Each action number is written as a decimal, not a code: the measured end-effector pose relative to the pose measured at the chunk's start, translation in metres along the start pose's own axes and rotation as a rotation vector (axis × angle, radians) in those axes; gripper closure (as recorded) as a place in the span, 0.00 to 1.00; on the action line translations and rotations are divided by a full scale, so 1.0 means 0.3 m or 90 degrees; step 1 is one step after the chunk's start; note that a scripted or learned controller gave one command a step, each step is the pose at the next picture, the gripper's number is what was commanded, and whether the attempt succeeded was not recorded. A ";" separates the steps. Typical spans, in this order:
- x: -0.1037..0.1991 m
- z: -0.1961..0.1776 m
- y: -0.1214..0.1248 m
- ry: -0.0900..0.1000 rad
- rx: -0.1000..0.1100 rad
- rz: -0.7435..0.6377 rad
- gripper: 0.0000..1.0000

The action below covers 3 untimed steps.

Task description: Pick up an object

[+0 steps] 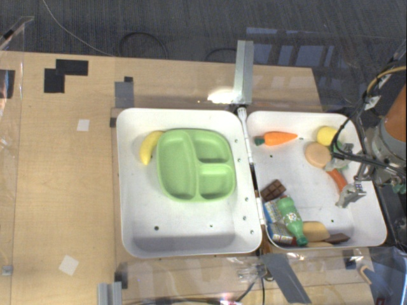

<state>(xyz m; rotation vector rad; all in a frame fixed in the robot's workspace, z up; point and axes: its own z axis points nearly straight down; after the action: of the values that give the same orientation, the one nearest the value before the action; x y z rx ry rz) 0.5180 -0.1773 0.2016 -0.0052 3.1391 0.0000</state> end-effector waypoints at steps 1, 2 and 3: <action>0.039 0.320 -0.095 0.005 -0.001 0.046 0.00; 0.004 0.374 -0.099 -0.005 0.002 0.049 0.00; -0.059 0.374 -0.101 -0.007 0.003 0.041 0.00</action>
<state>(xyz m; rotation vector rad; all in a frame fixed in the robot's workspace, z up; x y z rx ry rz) 0.5362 -0.2076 0.0894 0.0953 3.1273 -0.0073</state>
